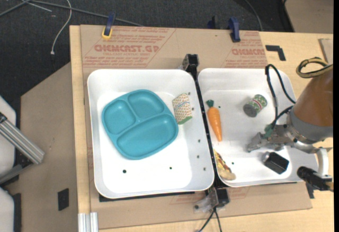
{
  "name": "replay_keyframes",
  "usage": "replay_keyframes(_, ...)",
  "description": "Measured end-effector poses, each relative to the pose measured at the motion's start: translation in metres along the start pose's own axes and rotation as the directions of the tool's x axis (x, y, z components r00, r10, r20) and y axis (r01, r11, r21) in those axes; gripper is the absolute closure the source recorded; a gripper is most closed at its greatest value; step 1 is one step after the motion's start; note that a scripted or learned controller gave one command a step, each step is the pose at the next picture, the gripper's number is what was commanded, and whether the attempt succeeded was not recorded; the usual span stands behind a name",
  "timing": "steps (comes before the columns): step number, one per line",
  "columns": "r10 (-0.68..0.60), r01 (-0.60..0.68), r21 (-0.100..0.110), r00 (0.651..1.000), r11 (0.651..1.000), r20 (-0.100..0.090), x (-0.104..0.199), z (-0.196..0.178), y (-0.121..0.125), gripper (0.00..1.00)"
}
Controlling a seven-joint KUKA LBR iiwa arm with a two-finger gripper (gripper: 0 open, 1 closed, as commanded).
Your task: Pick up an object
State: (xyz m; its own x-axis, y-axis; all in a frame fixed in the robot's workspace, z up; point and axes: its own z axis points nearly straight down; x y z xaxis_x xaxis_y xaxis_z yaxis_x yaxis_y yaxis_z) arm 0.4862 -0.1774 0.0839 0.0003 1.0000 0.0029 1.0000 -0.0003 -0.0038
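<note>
No object is picked up yet, and which one the task will fall on is open. The likeliest candidates lie in the right bin (235, 90). A toy carrot (214, 122) lies lengthwise near that bin's left wall, green top pointing to the far side. A small can with a green label (255, 105) lies on its side toward the far right. A small yellow-brown item (224, 167), perhaps a piece of toy food, though it is too small to name with confidence, sits in the near left corner. The tool (254, 144) hangs low in the same bin, on bare white floor to the right of the carrot and nearer than the can. It is apart from both and nothing shows in its grip. Whether it is released or clenched cannot be told from this slant. The orange-banded arm (317, 104) comes in over the bin's right rim. The left bin (153, 172) holds a blue divided plate (140, 124). A patterned paper cup (183, 107) lies tipped over just beside the plate's right edge. Both bins rest side by side on the surface (159, 48), a board with red lettering held by clamps at its far edge. By my judgement the task stands at the approach. Closing on a thing and lifting it clear of the bin floor are both left to do.
</note>
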Motion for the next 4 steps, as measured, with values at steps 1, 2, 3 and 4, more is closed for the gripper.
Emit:
replay_keyframes(1,0.001,-0.001,-0.003,1.0,1.0,0.0,0.0,-0.011,0.001,1.0)
replay_keyframes(2,-0.001,0.001,-0.007,1.0,1.0,0.004,0.0,-0.055,-0.004,1.0)
replay_keyframes(3,-0.002,0.002,-0.01,1.0,1.0,0.005,0.005,-0.118,0.0,1.0)
replay_keyframes(4,-0.002,0.002,-0.007,1.0,1.0,0.004,0.005,-0.152,0.001,1.0)
